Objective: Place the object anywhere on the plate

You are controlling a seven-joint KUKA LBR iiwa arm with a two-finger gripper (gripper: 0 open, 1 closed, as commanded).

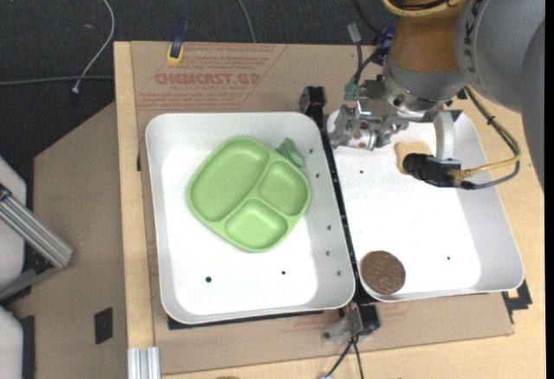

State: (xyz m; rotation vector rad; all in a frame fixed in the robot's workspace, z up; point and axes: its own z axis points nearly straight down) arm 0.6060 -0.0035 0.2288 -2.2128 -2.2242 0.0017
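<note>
A light green divided plate [249,192] lies in the left bin [173,265], tilted, with three compartments. A small darker green piece [292,153] rests against its upper right rim. In the right bin [450,239], a round brown disc [383,271] sits in the near left corner. A tan object [410,148] lies at the far side, partly hidden by a black fitting on the arm. My gripper [359,131] hangs low over the far left corner of the right bin, left of the tan object and well away from the brown disc. Nothing shows in its grasp.
The arm's grey body and orange band [437,5] cover the far right of the right bin. The ridge between the two bins [339,204] runs just left of the gripper. Cables [485,174] trail from the wrist across the right bin.
</note>
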